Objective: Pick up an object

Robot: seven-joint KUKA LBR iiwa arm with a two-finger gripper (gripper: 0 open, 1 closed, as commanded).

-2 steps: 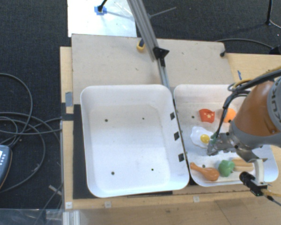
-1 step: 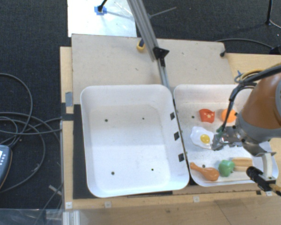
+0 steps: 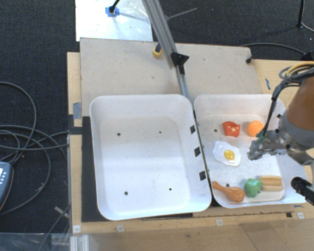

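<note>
The right bin point(image 3: 220, 106) holds several toy foods: a red piece point(image 3: 231, 129), an orange ball point(image 3: 255, 127), a fried egg point(image 3: 227, 154), a chicken drumstick point(image 3: 230, 191), a green piece point(image 3: 253, 186) and a hot dog bun point(image 3: 271, 182). My gripper point(image 3: 255, 151) hangs over the bin's right half, just right of the fried egg and below the orange ball. Nothing shows between its dark tips. The arm's orange band point(image 3: 310, 106) rises behind it at the right edge.
The left bin point(image 3: 141, 156) sits beside the right one, their rims meeting at a divider with black clips point(image 3: 197, 151). A grey pole point(image 3: 165, 33) slants down from the top to the bins' far rim. Cables lie on the dark floor at left.
</note>
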